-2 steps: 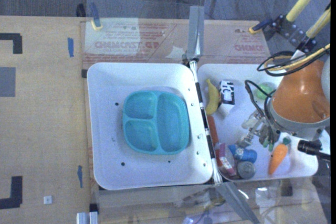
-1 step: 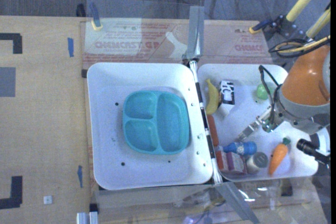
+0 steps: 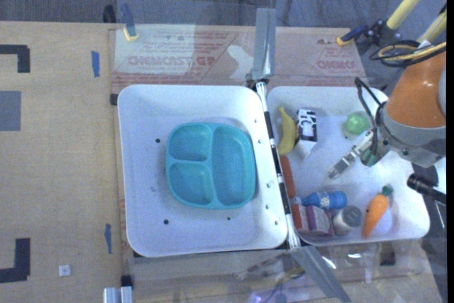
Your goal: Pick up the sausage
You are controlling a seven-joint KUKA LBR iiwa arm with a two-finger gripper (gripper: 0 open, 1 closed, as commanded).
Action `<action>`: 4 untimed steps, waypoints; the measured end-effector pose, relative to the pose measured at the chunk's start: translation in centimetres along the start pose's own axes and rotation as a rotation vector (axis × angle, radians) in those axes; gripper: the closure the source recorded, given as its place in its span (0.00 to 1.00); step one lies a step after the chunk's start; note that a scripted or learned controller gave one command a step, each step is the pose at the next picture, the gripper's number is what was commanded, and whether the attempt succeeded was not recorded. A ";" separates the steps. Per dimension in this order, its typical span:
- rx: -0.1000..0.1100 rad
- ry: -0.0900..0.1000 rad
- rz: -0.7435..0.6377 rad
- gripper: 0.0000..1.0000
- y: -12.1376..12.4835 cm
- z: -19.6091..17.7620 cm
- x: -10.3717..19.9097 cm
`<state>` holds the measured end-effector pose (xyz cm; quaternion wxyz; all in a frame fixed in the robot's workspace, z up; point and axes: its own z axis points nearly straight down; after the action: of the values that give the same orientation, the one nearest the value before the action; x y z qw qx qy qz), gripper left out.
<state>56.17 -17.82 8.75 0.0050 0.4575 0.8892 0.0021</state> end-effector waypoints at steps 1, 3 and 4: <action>0.006 0.006 -0.166 0.00 3.3 -3.4 3.7; -0.002 -0.003 -0.135 0.00 2.5 0.0 2.7; -0.002 -0.001 -0.032 0.00 1.9 0.0 1.4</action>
<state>56.90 -15.57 8.76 0.0059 0.4433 0.8964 0.0028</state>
